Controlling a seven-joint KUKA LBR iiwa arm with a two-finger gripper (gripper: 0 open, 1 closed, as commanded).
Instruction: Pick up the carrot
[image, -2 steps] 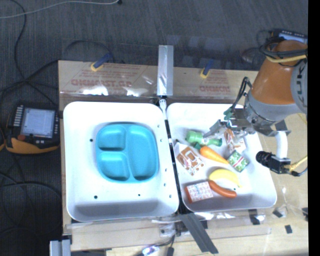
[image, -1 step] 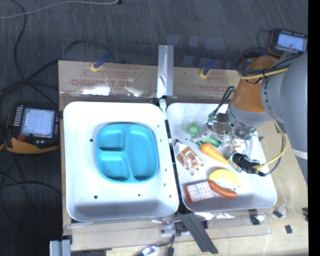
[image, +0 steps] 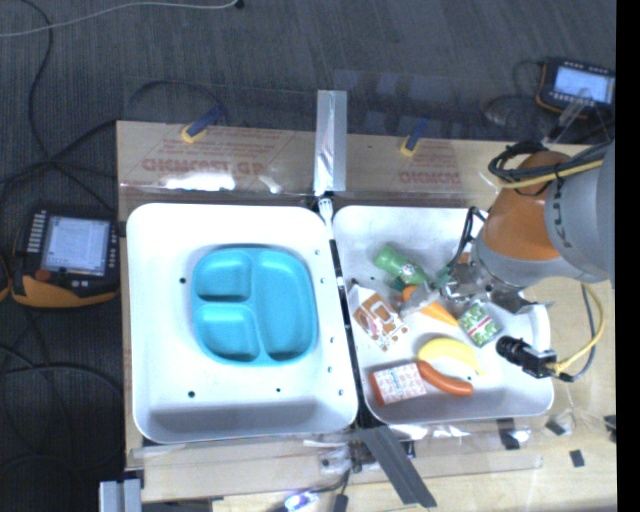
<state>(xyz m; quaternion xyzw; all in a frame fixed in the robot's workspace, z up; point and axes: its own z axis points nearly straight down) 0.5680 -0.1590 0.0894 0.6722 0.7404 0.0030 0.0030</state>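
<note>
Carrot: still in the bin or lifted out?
In the bin. The small orange carrot lies on the right white bin's floor among other items, just below the gripper.

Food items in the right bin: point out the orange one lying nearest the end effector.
The carrot, a small orange wedge just below-left of the end effector. The hot dog lies farther off, beneath the banana.

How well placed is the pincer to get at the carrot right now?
Probably well placed. The pincer hangs in the right bin, right beside the carrot, whose top is uncovered. The banana below and a green packet alongside crowd it, so a clean grasp isn't certain.
</note>
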